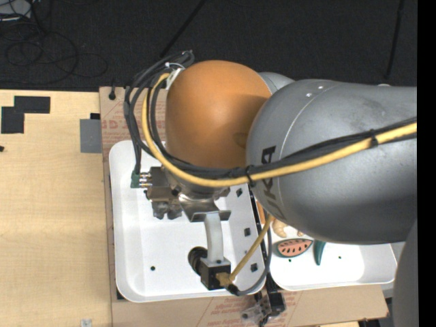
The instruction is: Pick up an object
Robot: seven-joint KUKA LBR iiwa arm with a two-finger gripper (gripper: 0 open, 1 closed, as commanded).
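Because the claw hangs over the left bin, where the bare white floor shows nothing to take hold of, the likeliest failure is a close on air: a descent here would meet plastic and come up with nothing. Whether the claw is wide or narrow I cannot tell, since the wrist hides that. The bulky arm also covers much of both bins, so something could lie beneath it unseen, and a blind drop might strike or shove it. The left bin shows only a few tiny dark specks, too small to name. The right bin holds what can be picked: a watermelon slice and, just beside it, a green piece. Both lie near the wall shared with the left bin, partly under the arm. Reaching them means crossing that wall, and a low sweep could catch on the rim or knock the slice aside.
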